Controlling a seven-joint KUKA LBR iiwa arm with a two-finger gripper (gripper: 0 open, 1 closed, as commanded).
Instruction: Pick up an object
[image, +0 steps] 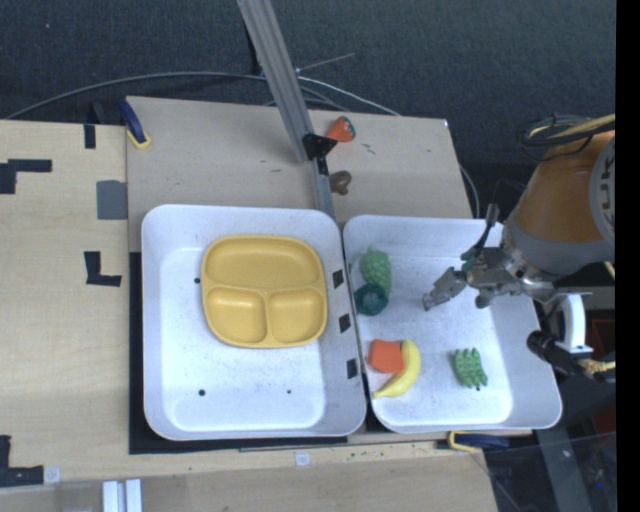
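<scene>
My gripper (452, 287) hangs over the middle of the right bin (530, 400), reaching in from the right, with no object seen in it. To its left lie a green knobbly toy (376, 266) and a teal cup-like piece (371, 298), close together by the bin's left wall. Near the front, an orange block (385, 355) touches a yellow banana (405, 373). A small green ridged toy (469, 367) lies below the gripper, toward the front right.
A yellow divided plate (265, 290) rests in the left bin (170, 400). Behind the bins a grey pole (285, 80) slants up, with an orange piece (342, 128) and a brown piece (340, 182) on the bench nearby.
</scene>
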